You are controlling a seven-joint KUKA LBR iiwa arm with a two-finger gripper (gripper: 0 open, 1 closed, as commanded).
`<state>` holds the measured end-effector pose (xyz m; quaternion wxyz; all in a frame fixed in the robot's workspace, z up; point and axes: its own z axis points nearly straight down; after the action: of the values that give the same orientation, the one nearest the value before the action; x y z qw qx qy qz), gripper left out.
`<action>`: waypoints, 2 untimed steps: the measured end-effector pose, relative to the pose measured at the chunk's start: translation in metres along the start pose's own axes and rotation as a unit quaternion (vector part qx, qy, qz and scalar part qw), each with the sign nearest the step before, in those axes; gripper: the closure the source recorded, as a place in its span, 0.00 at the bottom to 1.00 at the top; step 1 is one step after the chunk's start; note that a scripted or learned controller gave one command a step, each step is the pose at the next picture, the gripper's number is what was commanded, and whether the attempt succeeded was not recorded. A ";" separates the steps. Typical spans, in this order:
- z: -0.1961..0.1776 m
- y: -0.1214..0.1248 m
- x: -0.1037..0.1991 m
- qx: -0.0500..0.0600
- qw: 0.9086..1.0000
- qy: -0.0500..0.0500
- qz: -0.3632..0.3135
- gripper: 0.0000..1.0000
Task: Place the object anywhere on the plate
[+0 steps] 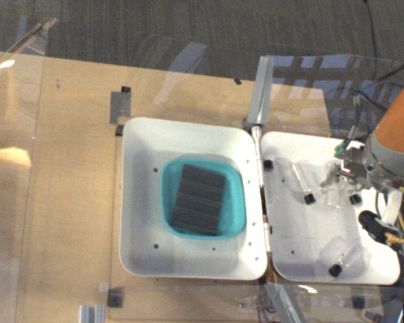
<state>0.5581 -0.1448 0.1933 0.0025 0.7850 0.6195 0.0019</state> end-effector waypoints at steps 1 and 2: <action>0.000 0.000 0.000 0.000 1.000 0.000 0.000 0.00; -0.229 0.100 -0.009 -0.004 1.000 -0.001 0.005 0.00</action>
<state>0.6516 -0.1765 0.4225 0.0065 0.7879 0.6158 0.0042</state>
